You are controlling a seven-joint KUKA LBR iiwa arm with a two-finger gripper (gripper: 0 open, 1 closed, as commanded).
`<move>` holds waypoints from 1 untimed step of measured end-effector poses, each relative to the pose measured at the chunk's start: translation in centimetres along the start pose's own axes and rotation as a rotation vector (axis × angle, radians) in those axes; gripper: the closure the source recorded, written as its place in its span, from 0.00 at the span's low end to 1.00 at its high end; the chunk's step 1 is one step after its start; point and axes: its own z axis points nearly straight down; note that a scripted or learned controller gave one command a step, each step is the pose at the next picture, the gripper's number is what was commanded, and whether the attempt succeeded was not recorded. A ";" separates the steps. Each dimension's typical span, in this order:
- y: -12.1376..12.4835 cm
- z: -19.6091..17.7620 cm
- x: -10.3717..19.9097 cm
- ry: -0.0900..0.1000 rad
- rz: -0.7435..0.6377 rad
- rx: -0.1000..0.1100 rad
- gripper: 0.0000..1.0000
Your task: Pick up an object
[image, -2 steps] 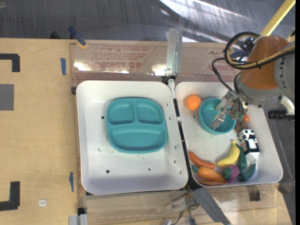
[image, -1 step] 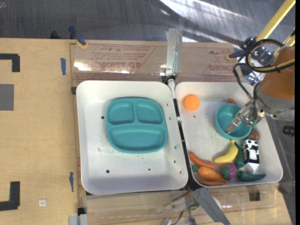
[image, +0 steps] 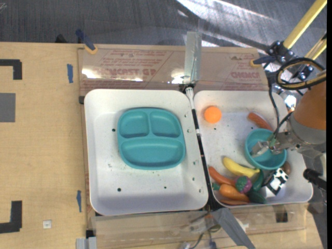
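Note:
The right bin (image: 231,139) holds several toy foods. An orange ball (image: 212,114) lies near its back left corner. A teal bowl (image: 259,163) sits at the right, and my gripper (image: 266,148) hangs over or inside it, at the end of the grey arm with its orange band (image: 313,110). A yellow banana (image: 239,167) lies just left of the bowl. Two orange carrots (image: 220,176) (image: 233,192) lie at the front, beside a green piece (image: 257,187) and a black-and-white object (image: 279,180). A reddish sausage-like piece (image: 259,120) lies behind the bowl.
The left bin (image: 98,154) bears a teal divided plate (image: 151,138) in its middle. A raised divider (image: 196,139) separates the two bins. Cables and yellow struts (image: 303,25) stand at the back right, above the arm.

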 end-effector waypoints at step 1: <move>7.0 0.1 4.8 0.003 0.044 0.000 0.00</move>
